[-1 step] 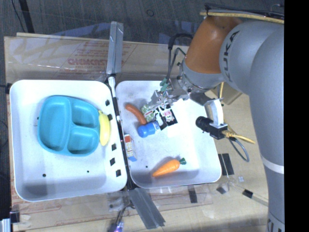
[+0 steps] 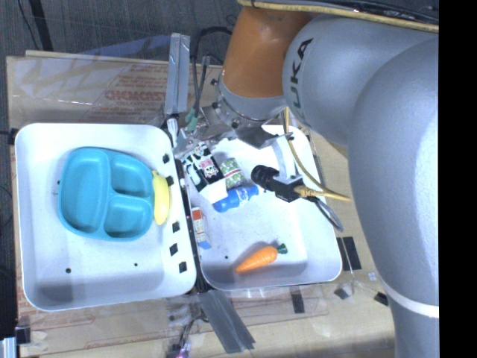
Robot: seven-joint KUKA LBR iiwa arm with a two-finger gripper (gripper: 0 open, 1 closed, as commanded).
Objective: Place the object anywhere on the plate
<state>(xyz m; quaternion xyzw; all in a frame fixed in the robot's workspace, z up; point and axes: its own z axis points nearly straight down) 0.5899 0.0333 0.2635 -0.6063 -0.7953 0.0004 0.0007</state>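
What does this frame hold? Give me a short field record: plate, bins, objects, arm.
plate: blue, three compartments, in left bin
left bin: white; yellow object beside plate's right edge
right bin: white; carrot near front, blue-capped bottle at middle
arm: reaches over right bin's back part
gripper: near bin divider, fingers unclear
on plate: nothing
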